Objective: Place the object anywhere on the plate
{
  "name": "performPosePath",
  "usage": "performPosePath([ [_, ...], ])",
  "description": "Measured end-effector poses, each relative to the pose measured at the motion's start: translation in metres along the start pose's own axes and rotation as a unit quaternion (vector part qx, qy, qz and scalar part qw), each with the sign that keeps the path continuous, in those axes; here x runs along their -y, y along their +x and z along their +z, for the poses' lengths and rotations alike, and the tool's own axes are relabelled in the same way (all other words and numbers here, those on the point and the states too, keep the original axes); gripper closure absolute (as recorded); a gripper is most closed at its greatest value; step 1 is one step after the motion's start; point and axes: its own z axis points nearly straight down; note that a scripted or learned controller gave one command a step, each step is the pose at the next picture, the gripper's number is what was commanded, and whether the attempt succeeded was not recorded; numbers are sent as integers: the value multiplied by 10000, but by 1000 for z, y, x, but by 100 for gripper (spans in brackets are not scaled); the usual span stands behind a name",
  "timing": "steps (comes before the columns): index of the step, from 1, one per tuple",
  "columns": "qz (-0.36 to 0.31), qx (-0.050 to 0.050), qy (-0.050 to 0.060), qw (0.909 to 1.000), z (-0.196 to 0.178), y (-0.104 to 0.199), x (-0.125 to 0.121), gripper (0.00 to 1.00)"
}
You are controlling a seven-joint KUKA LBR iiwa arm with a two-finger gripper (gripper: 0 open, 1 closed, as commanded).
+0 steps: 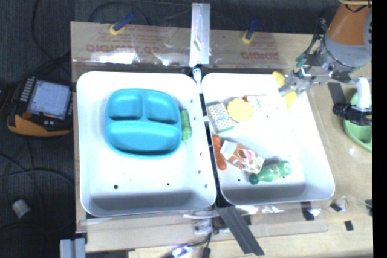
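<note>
Plate (144,121) lies long axis left-right in left bin (97,190).

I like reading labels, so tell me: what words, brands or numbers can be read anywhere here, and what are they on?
Nothing can be read for certain.
Clear plastic sheet behind the bins: red print, blurred.
Orange carton in the right bin: printed, too small to read.
Checked packet beside it: pattern, no legible text.
Device on the floor at left: lit screen, blurred.

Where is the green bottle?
The green plastic bottle lies on its side near the front of the right white bin, just right of the orange-and-white carton.
</note>
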Motion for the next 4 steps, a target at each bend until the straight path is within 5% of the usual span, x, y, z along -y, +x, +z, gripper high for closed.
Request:
performPosePath([
  [1, 283, -25, 9, 9996, 28, 84, 36, 100],
  [2, 640, -25, 12, 9979, 42, 151, 23, 100],
  [3, 561, -25, 15, 9984, 41, 223, 29, 100],
  [4, -181, -19, 13, 9998, 41, 280, 60, 100],
])
